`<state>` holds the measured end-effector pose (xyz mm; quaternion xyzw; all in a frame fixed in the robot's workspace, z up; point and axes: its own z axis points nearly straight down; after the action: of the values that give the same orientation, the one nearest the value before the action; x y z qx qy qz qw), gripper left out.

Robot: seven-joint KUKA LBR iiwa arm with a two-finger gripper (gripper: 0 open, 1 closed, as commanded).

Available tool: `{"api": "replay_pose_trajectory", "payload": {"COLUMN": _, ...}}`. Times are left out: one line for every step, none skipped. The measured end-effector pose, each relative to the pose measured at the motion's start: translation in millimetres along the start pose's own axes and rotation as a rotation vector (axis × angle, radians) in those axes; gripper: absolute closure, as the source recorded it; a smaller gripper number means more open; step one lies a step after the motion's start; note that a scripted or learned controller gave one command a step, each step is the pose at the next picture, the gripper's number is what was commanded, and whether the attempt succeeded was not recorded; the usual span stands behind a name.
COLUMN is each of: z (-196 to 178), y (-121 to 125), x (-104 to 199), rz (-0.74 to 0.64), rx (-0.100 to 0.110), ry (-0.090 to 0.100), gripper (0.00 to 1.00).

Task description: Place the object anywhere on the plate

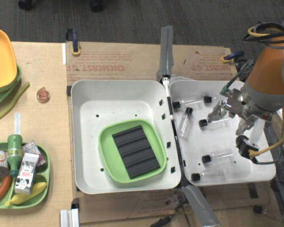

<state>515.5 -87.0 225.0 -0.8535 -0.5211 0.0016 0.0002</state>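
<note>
1. Dark ribbed object (136, 151) lies flat on the green plate (106, 141), tilted a bit, roughly centred on it.
2. You see the plate in the left white bin (85, 103), toward its near right corner.
3. Gripper (217, 113) hangs over the right white bin (260, 171), near its far right side; you can't tell whether it's parted or closed, and nothing can be made out between its tips.
4. Arm (270, 74) comes in from your right, orange band above the grey wrist, with a yellow cable looping below it.
5. Right bin has several clear vials with black caps (185, 118) scattered about, well apart from each other.
6. Left of the bins, on the bench, you get a green tray with toy food (19, 176), a stack of yellow and green dishes (2, 65) and a small pink thing (43, 95).
</note>
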Motion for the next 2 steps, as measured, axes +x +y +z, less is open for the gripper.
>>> {"api": "replay_pose_trajectory", "payload": {"z": -17.9, "y": -3.1, "x": 0.8, "rz": 0.028, "rx": -0.001, "ry": 0.000, "gripper": 0.00}}
{"api": "replay_pose_trajectory", "payload": {"z": -21.7, "y": -12.9, "x": -1.8, "rz": 0.105, "rx": 0.002, "ry": -0.001, "gripper": 0.00}}
